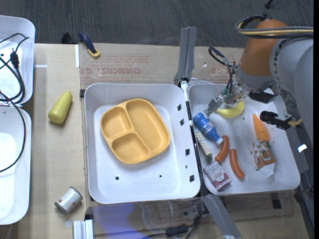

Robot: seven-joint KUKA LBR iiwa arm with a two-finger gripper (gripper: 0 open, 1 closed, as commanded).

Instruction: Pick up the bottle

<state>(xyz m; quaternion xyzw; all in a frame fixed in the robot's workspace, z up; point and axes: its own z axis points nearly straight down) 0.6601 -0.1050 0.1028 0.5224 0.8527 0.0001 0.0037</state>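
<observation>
Camera view: claw (221, 102) above banana (231, 111), finger state unclear; bottle (207, 128) lies apart.

We log bottle (207, 128): small, blue body, white label band near lower end, lighter cap end toward lower right. Lies on its side, not upright. Long axis runs diagonal, upper left to lower right. We place it on floor of right bin (286, 180), close to that bin's left wall, in upper-left part. Upper end of bottle sits just beside left wall. Body fully exposed from above. We see no dent or spill.
</observation>
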